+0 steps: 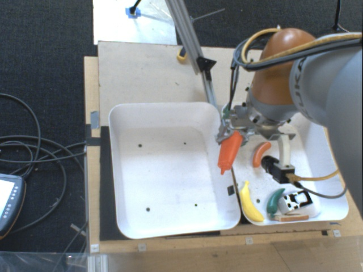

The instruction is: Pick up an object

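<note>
The tool (231,134) is clamped on the orange carrot (229,153) above the bins' shared wall; lift straight, slowly, so the carrot does not slip.

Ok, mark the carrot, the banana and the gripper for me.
carrot (229,151): camera view, middle of the orange body, hanging at the gripper.
banana (250,203): camera view, middle of the yellow curve, in the right bin.
gripper (232,130): camera view, between its fingertips, at the carrot's top end.
</note>
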Robot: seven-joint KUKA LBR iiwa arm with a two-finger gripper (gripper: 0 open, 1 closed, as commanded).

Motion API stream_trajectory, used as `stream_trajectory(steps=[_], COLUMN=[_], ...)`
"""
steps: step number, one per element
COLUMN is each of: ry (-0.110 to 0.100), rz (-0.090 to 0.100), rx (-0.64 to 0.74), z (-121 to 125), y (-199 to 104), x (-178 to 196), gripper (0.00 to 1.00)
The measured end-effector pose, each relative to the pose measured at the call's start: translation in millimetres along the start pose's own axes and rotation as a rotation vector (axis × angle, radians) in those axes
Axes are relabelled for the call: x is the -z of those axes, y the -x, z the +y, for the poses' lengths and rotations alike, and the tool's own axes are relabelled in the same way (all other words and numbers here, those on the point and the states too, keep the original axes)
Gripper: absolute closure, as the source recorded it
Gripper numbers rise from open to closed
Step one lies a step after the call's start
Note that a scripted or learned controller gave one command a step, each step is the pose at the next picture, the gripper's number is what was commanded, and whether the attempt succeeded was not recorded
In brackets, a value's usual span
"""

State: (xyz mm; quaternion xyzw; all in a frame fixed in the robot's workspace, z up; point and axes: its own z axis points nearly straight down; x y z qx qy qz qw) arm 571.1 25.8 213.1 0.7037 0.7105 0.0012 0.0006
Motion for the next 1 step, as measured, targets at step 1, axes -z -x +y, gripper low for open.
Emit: stream_trajectory(steps=[1], ry=[0.001], rz=[0.003], rx=[0.002], z=[14.2], y=[-61.0], x=[10.8], gripper=[1.00])
